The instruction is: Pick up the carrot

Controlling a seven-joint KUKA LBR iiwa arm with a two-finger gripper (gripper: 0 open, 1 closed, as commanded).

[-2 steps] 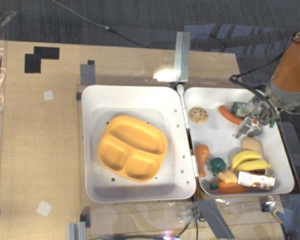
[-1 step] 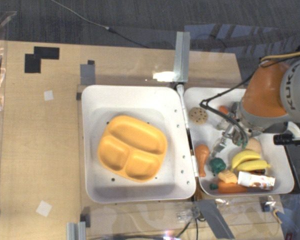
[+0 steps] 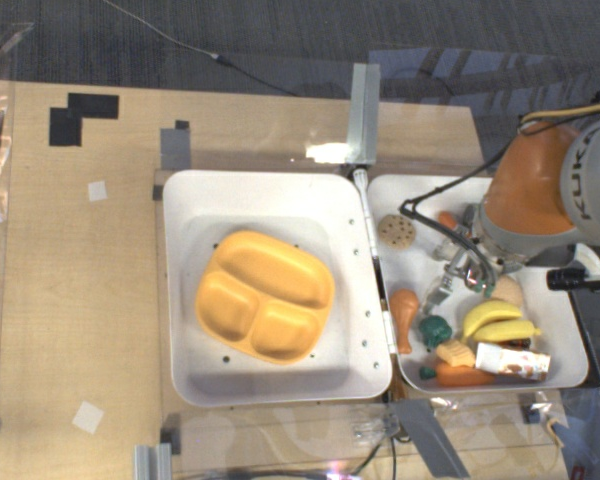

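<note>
The carrot lies in the right bin against its left wall, just left of the hand, whose fingers stand apart, holding nothing. Broccoli and a banana crowd beside it.

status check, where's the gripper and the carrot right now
Gripper over the right bin, nothing seen between its fingers. Carrot lying at the bin's left wall, untouched. Green toy and banana close beside it.
</note>
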